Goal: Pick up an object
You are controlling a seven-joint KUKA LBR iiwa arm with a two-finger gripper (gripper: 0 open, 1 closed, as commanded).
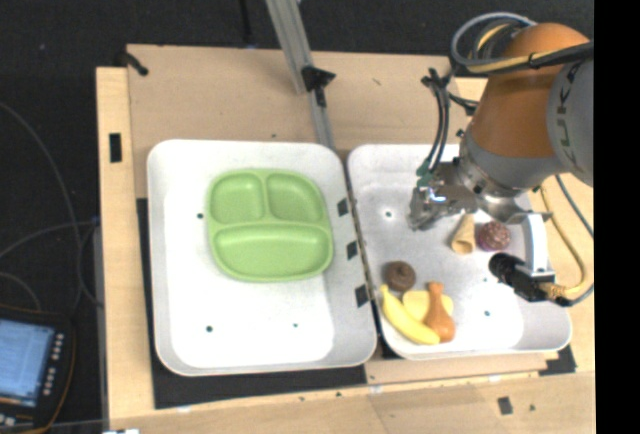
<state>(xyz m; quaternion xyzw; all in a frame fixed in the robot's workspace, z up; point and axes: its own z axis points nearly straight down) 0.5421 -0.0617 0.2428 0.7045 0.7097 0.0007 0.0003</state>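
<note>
My gripper (428,209) hangs over the upper middle of the right bin (385,172), above bare white floor. Nothing shows between its tips. Just right of it lie a small tan cone-shaped piece (462,239) and a dark purple round item (492,237). Lower in the bin sit a brown doughnut-like piece (400,274), a yellow banana (402,318), an orange drumstick-shaped piece (439,312) and a pale yellow piece (417,301).
The left bin (180,322) holds a green divided plate (270,226). A metal strut (285,12) slants down from the top toward the gap between the bins. The wooden bench (200,82) surrounds both bins.
</note>
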